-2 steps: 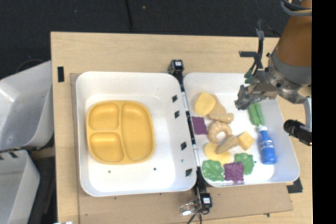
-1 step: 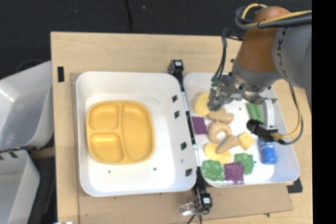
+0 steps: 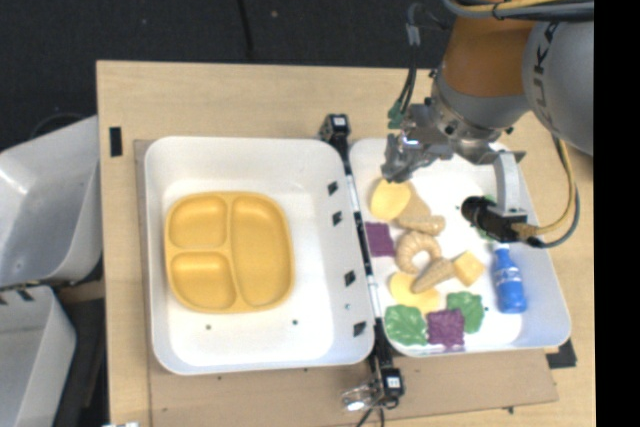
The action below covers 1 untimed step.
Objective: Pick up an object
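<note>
Pale yellow round plastic piece (image 3: 389,201) lies in the right white bin (image 3: 545,315), on the bench's right half, beside other toy foods (image 3: 430,260). The tool (image 3: 402,155) hangs just above it; spread or pressed together, I cannot tell. A yellow divided tray (image 3: 229,250) sits in the left white bin (image 3: 160,335).

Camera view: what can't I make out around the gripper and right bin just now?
All in the camera view:
- right bin far end: under the arm.
- gripper over yellow round piece: touching or apart, unreadable at this slant.
- flat yellow piece: mostly covered by tan cone.
- blue bottle: label too small.
</note>
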Each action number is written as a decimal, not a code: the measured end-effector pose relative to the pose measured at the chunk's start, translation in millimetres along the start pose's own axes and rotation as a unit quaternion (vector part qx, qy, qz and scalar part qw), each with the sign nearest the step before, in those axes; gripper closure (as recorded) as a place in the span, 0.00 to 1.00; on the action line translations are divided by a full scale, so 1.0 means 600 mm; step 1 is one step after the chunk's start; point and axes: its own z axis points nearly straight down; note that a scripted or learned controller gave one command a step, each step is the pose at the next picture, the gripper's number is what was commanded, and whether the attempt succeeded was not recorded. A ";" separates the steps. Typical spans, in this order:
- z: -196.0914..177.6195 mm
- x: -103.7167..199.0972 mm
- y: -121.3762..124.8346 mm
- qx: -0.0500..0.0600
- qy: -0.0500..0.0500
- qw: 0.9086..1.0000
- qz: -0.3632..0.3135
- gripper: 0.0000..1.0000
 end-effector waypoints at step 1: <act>-0.028 -0.050 -0.072 0.003 -0.001 1.000 0.004 1.00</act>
